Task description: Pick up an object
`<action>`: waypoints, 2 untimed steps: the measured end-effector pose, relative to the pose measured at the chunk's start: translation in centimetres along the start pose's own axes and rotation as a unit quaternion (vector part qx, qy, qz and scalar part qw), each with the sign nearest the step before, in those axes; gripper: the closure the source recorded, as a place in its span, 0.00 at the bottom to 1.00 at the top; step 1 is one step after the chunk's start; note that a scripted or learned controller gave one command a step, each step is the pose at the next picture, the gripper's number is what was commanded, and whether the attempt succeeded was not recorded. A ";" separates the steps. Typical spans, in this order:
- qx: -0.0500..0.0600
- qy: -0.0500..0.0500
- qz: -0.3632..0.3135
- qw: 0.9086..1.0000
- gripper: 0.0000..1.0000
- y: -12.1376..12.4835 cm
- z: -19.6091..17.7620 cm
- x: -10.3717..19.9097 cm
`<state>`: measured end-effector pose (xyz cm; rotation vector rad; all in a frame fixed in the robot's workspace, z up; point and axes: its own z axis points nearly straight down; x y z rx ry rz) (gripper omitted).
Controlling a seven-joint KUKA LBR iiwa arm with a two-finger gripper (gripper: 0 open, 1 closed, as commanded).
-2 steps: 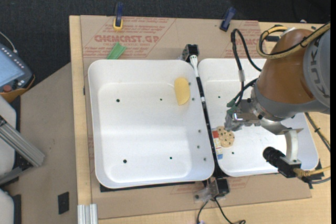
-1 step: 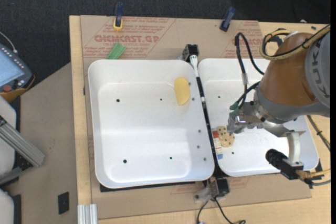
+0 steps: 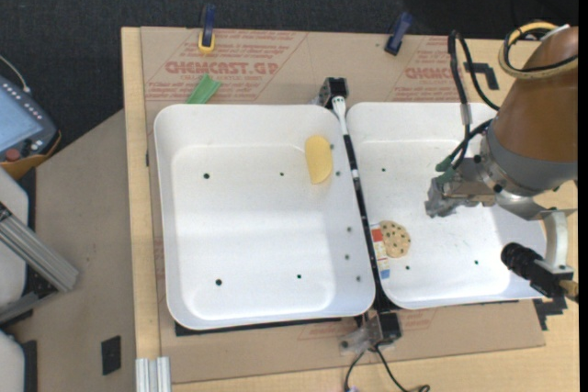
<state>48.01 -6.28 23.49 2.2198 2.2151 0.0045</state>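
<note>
A pale yellow oblong object (image 3: 319, 160) lies in the left bin (image 3: 184, 197) near its right wall. A round tan cookie with dark chips (image 3: 395, 239) rests in the right bin (image 3: 432, 285) near its left wall, with a small red and white item (image 3: 378, 248) beside it. My gripper (image 3: 447, 197) hangs low over the middle of the right bin, to the right of and slightly above the cookie in the view. The grey and orange arm (image 3: 537, 119) covers the bin's right part.
A black divider rail (image 3: 354, 188) runs between the two bins. A green strip (image 3: 203, 90) lies on the cardboard behind the left bin. Blue clamps (image 3: 208, 20) hold the board's far edge. A black bracket (image 3: 528, 266) sticks out at the right bin's near right.
</note>
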 end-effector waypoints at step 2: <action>-0.003 0.003 -0.006 1.000 1.00 0.1 -15.7 13.2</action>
